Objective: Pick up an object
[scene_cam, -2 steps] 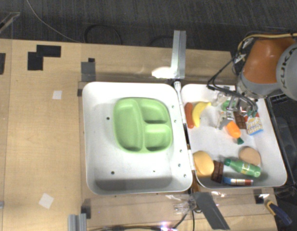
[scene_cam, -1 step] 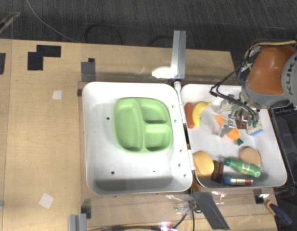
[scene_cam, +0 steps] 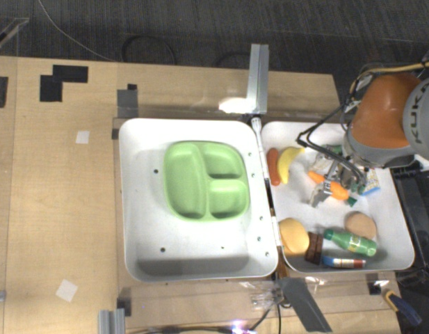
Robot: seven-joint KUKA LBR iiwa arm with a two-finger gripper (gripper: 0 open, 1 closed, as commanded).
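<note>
Two white bins sit side by side. The left bin (scene_cam: pixel 141 186) holds a green divided tray (scene_cam: pixel 204 179) at its centre. In the right bin (scene_cam: pixel 398 235): a red sausage (scene_cam: pixel 272 167) and banana (scene_cam: pixel 289 163) at 10 o'clock, a bread roll (scene_cam: pixel 294 235) at 7, a green bottle (scene_cam: pixel 350 242) at 6. The gripper (scene_cam: pixel 332 188) hovers mid-bin beside an orange carrot (scene_cam: pixel 327 184); whether its claw is apart or together cannot be told.

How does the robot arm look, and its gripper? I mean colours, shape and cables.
The arm is rounded, grey with a glossy orange band above the wrist, and dark lettering on the grey shell. Thin black cables loop from the wrist toward the gripper, which is a small metal-grey assembly with slim fingers.
</note>
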